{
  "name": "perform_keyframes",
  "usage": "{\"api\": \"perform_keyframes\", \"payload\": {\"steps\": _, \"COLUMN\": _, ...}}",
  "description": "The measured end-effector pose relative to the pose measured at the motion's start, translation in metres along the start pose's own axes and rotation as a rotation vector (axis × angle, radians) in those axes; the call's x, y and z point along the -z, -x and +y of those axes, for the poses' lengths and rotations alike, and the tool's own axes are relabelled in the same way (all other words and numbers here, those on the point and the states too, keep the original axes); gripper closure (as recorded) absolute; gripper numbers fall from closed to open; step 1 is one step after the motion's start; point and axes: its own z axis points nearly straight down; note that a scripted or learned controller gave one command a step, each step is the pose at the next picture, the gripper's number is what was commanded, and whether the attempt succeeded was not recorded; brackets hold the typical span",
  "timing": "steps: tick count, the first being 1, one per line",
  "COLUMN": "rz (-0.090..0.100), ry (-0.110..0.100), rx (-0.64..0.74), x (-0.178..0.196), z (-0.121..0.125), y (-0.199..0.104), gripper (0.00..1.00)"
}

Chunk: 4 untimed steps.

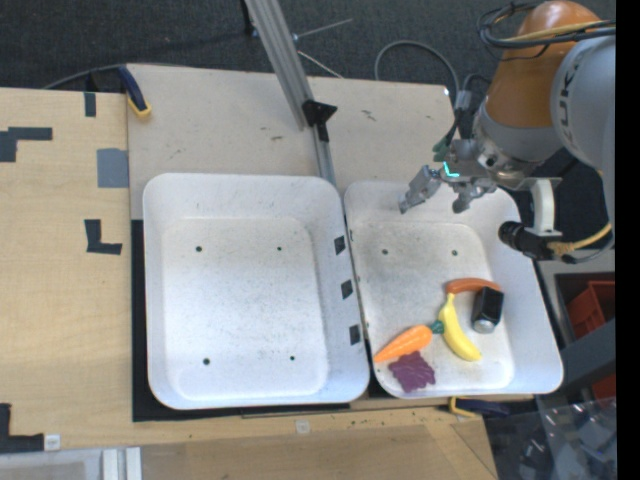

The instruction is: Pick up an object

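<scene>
Gripper: the gripper (437,194) hangs over the far edge of the right bin (530,363), jaws spread wide, nothing between them, touching nothing.
Objects: a banana (457,333), carrot (404,343), purple grapes (412,371), a black can (487,308) and a red sausage (470,285) cluster at the right bin's near right corner.
Left bin: the left bin (240,193) sits beside it on the bench (60,268).
</scene>
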Motion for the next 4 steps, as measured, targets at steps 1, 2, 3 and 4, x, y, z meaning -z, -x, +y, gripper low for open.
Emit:
{"api": "perform_keyframes", "payload": {"steps": 1, "rz": -0.001, "ry": 0.004, "rx": 0.001, "x": 0.002, "z": 0.001, "y": 0.000, "gripper": 0.00}}
{"api": "perform_keyframes", "payload": {"steps": 2, "rz": -0.002, "ry": 0.000, "rx": 0.000, "x": -0.041, "z": -0.002, "y": 0.000, "gripper": 0.00}}
{"api": "perform_keyframes", "payload": {"steps": 3, "rz": -0.001, "ry": -0.001, "rx": 0.001, "x": -0.091, "z": 0.005, "y": -0.005, "gripper": 0.00}}
{"api": "perform_keyframes", "payload": {"steps": 4, "rz": -0.003, "ry": 0.003, "rx": 0.001, "x": -0.143, "z": 0.005, "y": -0.006, "gripper": 0.00}}
